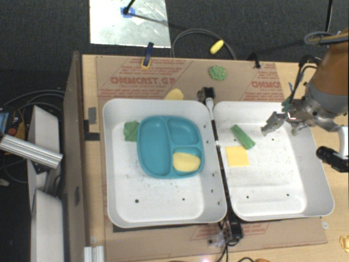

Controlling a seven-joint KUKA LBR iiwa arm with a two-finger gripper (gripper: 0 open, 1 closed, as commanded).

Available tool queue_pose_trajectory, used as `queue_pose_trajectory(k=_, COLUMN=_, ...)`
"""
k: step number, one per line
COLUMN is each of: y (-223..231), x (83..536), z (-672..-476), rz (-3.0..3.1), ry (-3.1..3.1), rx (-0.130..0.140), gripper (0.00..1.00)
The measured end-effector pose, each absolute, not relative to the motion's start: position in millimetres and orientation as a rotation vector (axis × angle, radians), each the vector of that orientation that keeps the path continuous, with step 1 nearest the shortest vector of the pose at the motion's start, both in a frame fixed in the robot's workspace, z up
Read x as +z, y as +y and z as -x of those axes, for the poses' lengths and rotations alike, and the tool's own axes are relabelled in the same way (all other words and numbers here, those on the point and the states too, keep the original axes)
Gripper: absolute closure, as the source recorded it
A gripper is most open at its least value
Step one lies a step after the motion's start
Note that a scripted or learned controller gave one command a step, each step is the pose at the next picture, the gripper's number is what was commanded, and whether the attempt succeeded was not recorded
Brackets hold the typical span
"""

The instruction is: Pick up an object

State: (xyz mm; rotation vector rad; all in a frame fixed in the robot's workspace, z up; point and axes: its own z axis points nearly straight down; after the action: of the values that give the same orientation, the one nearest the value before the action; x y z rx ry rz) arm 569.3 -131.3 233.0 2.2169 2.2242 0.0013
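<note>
We see the end effector (279, 121) at right of frame over the right bin (305, 201), its state we cannot tell, green stick (242, 136) and yellow square (237, 156) lying lower left of it

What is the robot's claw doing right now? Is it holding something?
Gripper: above the right bin, nothing seen between its fingers; open or shut cannot be told.
</note>
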Motion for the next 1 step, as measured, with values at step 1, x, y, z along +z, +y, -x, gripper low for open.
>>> queue_pose_trajectory(k=1, y=-104.5, x=142.4, z=-598.3, rz=-2.215, ry=2.232, rx=-0.001, gripper=0.0)
